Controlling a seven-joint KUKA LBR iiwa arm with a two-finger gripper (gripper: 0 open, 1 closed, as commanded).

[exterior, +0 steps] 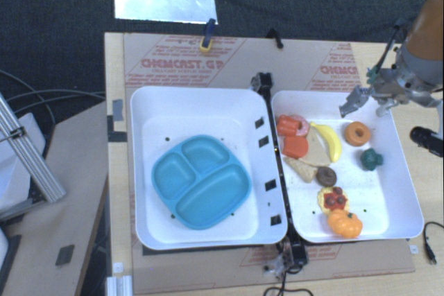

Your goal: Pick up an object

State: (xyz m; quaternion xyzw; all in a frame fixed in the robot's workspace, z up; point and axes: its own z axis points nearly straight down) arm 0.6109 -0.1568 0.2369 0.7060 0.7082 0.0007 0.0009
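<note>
My gripper hangs over the back edge of the right bin, open, with nothing between its fingers. Just in front of it lies an orange donut. A yellow banana lies to the donut's left, and a green toy sits nearer the front. At the bin's left are a pink-and-orange piece and a red block. A tan wedge, a brown round piece, a yellow piece with red topping and an orange pumpkin run toward the front.
The left bin holds a blue divided plate. A black ridge with clips separates the two bins. A yellow clip sits on the cardboard behind the bins.
</note>
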